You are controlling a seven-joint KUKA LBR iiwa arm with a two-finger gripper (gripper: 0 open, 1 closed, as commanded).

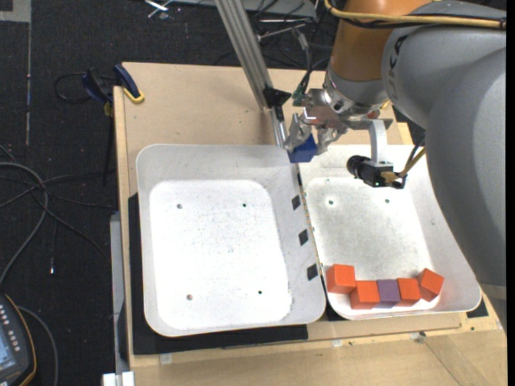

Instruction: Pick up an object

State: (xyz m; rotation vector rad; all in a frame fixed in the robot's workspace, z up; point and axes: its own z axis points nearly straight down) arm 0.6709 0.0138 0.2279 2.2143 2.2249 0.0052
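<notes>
Tool (310,139): raised over the bins' far edge, holding a blue block (302,151).
Block: seemingly light, rigid; best gripped across flat opposite faces.

A light wooden bench (201,107) carries two shallow white bins side by side on a dark mat (141,340). The left bin (153,167) touches the right bin (451,296) along their shared edge. A clamp with a yellow and blue handle (125,83) lies at the bench's far left corner.
</notes>
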